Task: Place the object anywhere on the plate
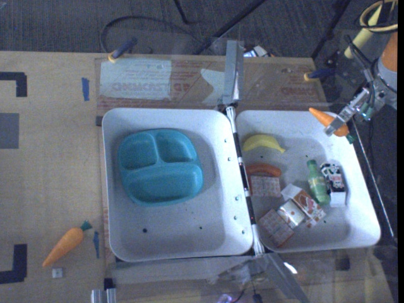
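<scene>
Gripper (341,122): raised over the right bin's far right corner, fingers pinched on a small orange carrot (323,116) that juts leftward from them, apparently lifted for carrying. Destination: blue sectioned plate (161,165), flat in the left bin (120,232), well apart from the load. Right bin (366,226) stock: banana (262,144), green bottle (317,180), small cartons; a second carrot (63,245) lies on the bench.

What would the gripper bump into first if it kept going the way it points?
The gripper slants down-left over the right bin's far corner, an orange carrot at its tip. Straight on, it would probably meet the banana first, though depth is hard to judge from above.
</scene>
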{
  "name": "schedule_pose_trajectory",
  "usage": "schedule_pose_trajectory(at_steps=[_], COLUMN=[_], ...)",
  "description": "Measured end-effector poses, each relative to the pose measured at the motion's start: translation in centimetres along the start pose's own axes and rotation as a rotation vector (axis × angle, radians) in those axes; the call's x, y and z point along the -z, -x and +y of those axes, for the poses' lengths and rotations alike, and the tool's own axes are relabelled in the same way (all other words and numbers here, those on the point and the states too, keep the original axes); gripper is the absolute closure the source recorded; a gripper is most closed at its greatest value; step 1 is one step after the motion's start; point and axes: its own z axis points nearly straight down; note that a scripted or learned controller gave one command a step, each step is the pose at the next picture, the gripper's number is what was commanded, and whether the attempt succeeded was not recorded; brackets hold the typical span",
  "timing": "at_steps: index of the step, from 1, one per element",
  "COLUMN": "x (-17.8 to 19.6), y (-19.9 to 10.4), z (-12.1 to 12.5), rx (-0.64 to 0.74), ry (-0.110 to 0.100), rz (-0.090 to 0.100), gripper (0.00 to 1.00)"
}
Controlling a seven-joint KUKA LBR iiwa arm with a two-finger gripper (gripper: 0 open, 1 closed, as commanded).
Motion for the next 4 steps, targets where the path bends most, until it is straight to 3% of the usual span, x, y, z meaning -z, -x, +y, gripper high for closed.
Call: schedule_pose_trajectory(at_steps=[1, 2, 3, 4], x=[4.2, 0.2, -4.6, -0.9], y=[-8.6, -18.8, -24.2, -22.2], z=[4.8, 7.7, 14.3, 21.5], rx=[-0.012, 0.148, 0.458, 0.340], ry=[-0.001, -0.002, -0.002, 0.002], rz=[0.003, 0.004, 0.006, 0.001], gripper=[1.00, 1.00, 1.00, 1.00])
